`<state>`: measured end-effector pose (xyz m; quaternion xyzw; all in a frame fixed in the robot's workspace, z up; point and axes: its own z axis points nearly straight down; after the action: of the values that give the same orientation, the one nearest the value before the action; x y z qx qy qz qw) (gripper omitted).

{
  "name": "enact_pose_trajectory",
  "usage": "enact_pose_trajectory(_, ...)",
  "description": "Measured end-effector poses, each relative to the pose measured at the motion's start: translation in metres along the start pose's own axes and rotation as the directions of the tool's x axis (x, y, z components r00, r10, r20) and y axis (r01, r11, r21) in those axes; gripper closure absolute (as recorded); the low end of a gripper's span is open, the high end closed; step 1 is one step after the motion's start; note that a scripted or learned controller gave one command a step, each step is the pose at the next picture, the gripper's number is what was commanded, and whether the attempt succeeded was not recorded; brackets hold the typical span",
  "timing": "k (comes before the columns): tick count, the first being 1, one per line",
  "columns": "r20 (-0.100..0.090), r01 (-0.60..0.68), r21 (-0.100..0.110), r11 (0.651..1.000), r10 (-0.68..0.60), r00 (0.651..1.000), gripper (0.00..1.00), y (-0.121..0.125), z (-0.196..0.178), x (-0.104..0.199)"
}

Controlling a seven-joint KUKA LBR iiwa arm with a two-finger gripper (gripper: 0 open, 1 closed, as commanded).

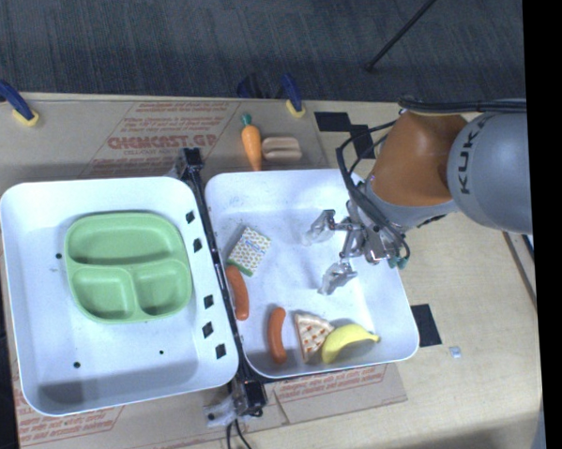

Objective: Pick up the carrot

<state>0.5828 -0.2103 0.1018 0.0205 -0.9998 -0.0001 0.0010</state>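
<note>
The carrot (251, 145), orange with a green top, lies on the cardboard just behind the right bin's (288, 184) far rim, outside both bins. My gripper (326, 254) hangs over the middle of the right bin, well in front and to the right of the carrot. Its two fingers (319, 227) stand apart, open, with only the white bin floor between them.
A tan bun (281, 150) lies right beside the carrot. In the right bin are a checkered packet (249, 249), two sausages (238, 291) (277, 334), a pizza slice (311, 335) and a banana (349, 341). The left bin holds a green divided tray (128, 264).
</note>
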Motion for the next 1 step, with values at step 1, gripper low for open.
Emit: enact_pose_trajectory(1, 0.003, 0.088, 0.001, 0.996, -0.088, 0.996, 0.0, -0.0007, -0.0098, -0.0142)
